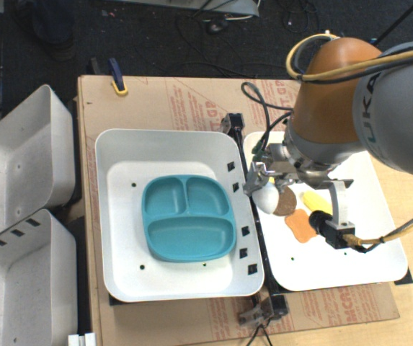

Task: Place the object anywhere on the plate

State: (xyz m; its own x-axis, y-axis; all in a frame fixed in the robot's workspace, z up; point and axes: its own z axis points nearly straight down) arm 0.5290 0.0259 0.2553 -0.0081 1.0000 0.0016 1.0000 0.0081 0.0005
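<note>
Here the hand (269, 186) hangs over the right bin (350, 265).

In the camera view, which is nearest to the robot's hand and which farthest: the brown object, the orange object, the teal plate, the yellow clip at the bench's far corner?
Measured from the hand:
1. Brown object, just beside it in the right bin.
2. Orange object, lower right in that bin.
3. Teal plate, in the left bin.
4. Yellow clip, at the bench's far left corner.
</note>
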